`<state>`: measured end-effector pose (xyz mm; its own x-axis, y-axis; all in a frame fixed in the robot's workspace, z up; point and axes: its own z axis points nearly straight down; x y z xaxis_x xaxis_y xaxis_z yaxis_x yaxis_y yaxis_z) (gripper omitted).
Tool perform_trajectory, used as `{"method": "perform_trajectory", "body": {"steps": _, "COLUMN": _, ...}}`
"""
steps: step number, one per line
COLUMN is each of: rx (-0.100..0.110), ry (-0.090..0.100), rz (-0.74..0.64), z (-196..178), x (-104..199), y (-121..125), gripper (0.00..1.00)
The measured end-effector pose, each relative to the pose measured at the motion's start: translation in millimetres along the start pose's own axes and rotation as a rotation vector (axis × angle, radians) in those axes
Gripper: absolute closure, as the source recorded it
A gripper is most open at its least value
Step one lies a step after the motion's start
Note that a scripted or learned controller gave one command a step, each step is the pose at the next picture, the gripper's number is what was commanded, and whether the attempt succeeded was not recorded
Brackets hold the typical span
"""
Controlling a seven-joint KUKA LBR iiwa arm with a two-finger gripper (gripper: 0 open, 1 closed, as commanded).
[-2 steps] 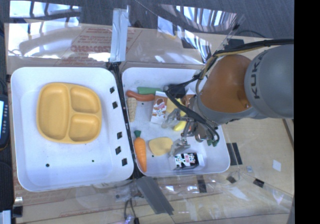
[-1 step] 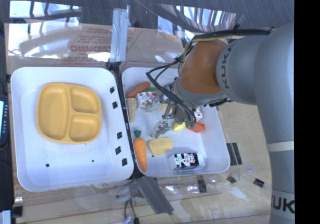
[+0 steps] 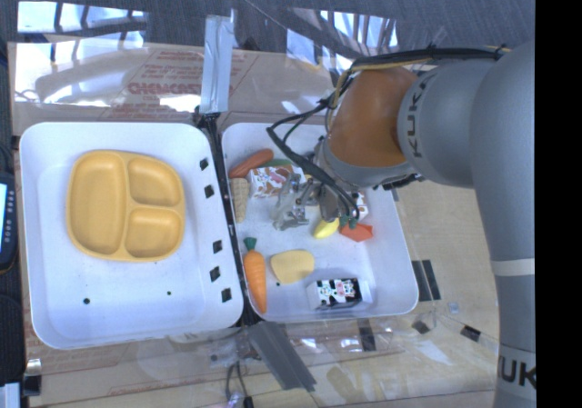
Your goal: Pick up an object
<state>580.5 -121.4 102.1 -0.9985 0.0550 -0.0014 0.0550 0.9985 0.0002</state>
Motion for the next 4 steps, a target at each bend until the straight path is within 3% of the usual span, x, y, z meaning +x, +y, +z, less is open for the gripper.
{"method": "perform_trajectory", "body": {"steps": 1, "rx": 0.000, "ry": 0.000, "rz": -0.001, "z": 0.2, "x": 0.1, "y": 0.4, "gripper": 0.00}}
{"method": "perform_trajectory", "body": {"steps": 2, "rx": 0.000, "ry": 0.000, "rz": -0.136, "z": 8.9, "x": 35.8, "y": -90.1, "gripper": 0.00}}
{"method": "perform_trajectory", "body": {"steps": 3, "rx": 0.001, "ry": -0.003, "rz": -0.146, "z": -2.1, "x": 33.3, "y": -86.8, "gripper": 1.00}}
{"method": "perform_trajectory", "body": {"steps": 4, "rx": 0.002, "ry": -0.010, "rz": -0.209, "z": -111.4, "x": 1.2, "y": -24.9, "gripper": 1.00}}
